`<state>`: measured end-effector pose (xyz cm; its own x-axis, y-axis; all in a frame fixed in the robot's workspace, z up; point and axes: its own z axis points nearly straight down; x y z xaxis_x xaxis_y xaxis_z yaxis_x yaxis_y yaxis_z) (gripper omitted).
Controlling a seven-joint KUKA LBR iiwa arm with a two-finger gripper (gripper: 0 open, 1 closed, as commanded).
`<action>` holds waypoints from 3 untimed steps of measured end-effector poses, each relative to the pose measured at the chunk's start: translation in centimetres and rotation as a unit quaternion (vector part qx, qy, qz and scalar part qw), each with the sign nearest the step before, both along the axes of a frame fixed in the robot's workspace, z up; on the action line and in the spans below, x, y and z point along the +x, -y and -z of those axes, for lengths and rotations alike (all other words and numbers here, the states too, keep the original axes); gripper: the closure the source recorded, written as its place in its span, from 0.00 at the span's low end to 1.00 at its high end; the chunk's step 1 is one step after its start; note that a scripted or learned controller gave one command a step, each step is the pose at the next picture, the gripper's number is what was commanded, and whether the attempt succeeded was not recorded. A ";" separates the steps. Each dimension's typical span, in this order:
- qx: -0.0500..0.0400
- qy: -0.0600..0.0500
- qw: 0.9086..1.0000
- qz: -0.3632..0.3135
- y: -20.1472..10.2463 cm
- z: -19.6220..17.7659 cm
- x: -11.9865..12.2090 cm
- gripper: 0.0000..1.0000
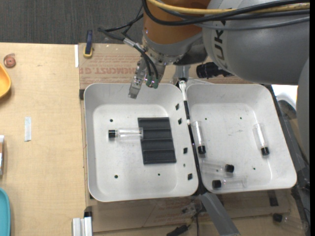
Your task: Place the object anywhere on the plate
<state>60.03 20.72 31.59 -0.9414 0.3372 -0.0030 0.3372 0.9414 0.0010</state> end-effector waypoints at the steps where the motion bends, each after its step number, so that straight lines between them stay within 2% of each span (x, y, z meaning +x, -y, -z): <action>1: 0.000 -0.001 1.000 -0.025 -2.0 7.5 3.4 1.00; 2: 0.000 0.000 0.998 -0.060 -2.0 1.4 0.5 1.00; 3: 0.000 -0.001 0.994 0.109 -2.0 11.2 5.0 1.00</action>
